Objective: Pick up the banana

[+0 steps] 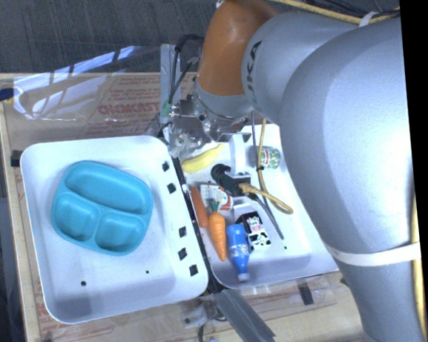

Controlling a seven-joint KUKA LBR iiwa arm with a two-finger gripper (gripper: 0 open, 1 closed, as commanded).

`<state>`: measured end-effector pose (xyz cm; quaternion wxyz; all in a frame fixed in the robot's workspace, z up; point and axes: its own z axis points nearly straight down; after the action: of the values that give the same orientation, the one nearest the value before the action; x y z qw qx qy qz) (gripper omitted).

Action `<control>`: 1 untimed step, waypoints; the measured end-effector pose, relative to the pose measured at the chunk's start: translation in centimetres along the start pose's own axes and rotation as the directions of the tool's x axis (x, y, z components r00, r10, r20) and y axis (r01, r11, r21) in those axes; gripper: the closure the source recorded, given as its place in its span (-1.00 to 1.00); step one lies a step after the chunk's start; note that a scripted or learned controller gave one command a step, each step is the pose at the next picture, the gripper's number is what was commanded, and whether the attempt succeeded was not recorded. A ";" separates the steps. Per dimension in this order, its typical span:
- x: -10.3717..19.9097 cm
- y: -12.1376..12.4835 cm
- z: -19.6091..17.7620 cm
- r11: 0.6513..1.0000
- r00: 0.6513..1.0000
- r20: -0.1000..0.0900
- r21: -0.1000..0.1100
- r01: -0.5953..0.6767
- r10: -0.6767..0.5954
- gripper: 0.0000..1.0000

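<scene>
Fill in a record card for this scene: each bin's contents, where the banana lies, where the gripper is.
left bin: blue divided plate
right bin: banana, carrot, blue bottle, green can, black-and-white carton
banana: far end of right bin, beside the wall between bins
gripper: close over the banana's far side; hold on it cannot be told

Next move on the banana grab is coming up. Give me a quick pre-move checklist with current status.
1. Target found: ok, banana lies at the right bin's far end.
2. Position: ok, claw sits just beside the banana's left end.
3. Banana gripped: cannot tell.
4. Neighbours: ok, carrot and blue bottle lie apart from it.
5. Other bin: ok, blue plate is well away.
</scene>
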<state>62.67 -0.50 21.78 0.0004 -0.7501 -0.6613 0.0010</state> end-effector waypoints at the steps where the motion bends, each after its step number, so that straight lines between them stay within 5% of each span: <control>1: -6.1 -3.2 2.7 0.977 0.977 -0.001 0.002 0.213 -0.213 1.00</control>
<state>58.70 -6.14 19.08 0.0018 -0.6751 -0.7377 0.0015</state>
